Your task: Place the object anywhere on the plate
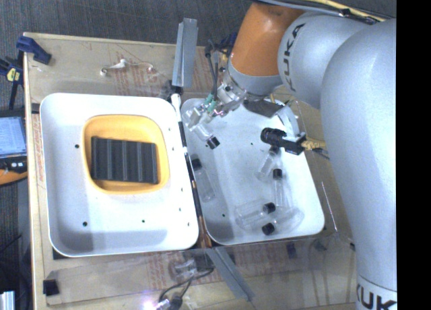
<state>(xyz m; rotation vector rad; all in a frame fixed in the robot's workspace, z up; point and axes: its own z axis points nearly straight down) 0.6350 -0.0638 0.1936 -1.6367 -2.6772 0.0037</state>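
Yellow plate (124,125) with dark ridged insert sits in left bin (60,167); gripper (202,116) low at right bin's (313,201) upper-left corner, finger state cannot tell; clear black-capped objects (269,218) scattered in right bin.

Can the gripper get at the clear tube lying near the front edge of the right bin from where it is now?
Probably yes. The clear tube lies open in the right bin, nothing on top of it, only another black-capped tube close by. The gripper sits at the bin's far corner.
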